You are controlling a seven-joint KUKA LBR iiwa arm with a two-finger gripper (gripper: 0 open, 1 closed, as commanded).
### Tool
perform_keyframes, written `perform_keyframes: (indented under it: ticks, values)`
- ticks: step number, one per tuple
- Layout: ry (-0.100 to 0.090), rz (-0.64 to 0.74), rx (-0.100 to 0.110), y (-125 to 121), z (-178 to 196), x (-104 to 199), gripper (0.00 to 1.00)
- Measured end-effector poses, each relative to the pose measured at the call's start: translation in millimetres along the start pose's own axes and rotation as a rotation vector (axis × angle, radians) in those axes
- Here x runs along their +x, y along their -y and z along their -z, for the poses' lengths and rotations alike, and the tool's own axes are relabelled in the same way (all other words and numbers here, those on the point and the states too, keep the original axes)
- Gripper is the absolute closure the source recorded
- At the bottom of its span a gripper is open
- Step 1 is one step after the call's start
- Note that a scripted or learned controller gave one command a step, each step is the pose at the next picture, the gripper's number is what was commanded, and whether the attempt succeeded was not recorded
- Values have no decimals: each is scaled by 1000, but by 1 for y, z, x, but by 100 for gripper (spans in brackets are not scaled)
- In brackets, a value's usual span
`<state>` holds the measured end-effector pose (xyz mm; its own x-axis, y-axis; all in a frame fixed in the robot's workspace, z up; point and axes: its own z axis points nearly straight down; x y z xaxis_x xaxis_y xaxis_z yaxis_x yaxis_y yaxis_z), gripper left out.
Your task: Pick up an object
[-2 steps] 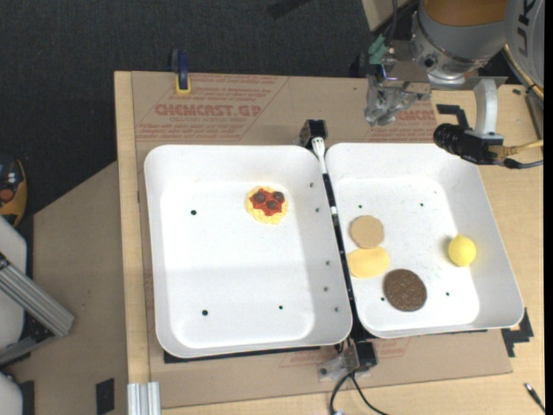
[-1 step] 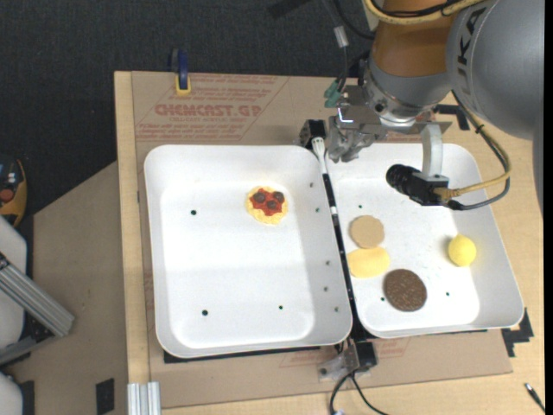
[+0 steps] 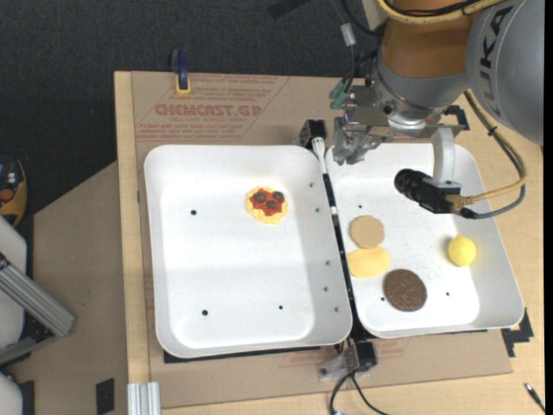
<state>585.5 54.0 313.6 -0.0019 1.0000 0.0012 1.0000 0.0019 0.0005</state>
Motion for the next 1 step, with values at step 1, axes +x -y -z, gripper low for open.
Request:
perform_keyframes:
  ticks: [1]
  values:
    - [-2, 2, -21, 8, 230, 35, 100]
